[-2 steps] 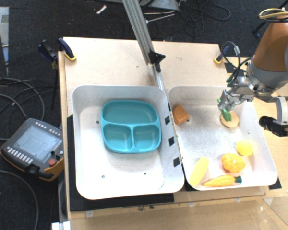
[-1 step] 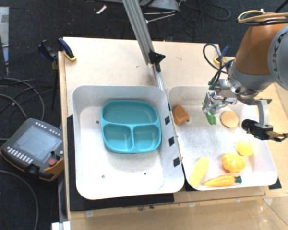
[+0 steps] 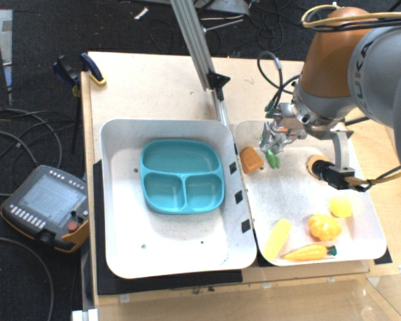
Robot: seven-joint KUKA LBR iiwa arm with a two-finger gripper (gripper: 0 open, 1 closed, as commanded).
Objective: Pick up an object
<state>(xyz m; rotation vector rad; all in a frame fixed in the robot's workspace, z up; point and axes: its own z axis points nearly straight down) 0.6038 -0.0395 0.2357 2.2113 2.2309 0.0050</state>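
Nearest the camera, well in front of the tool, an orange plastic carrot with a green stub (image 3: 309, 252) lies along the near wall of the right-hand shallow white bin (image 3: 294, 199). A pale yellow banana-shaped piece (image 3: 277, 238) lies just beside the carrot, almost straight in front of the tool. A lumpy yellow-orange plastic pepper (image 3: 324, 227) and a small yellow block (image 3: 341, 208) sit a little further back, off to the tool's right in the view.

The teal plastic three-compartment plate (image 3: 182, 176) rests in the left-hand shallow white bin (image 3: 120, 233), well apart from the tool on its left in the view. A round tan disc (image 3: 313, 162) lies near the tool on the right, and a brown bread-like roll (image 3: 252, 159) sits just beside the tool on the left.

A small green piece (image 3: 274, 158) is right at the tip of the tool (image 3: 275, 144), over the far part of the right bin. Whether the tool is spread or closed on it I cannot tell.

Behind the tool, the pale wooden surface (image 3: 140, 85) carries a slanting metal pole (image 3: 194, 39) and, at its far left corner, a blue and yellow clamp (image 3: 87, 69).
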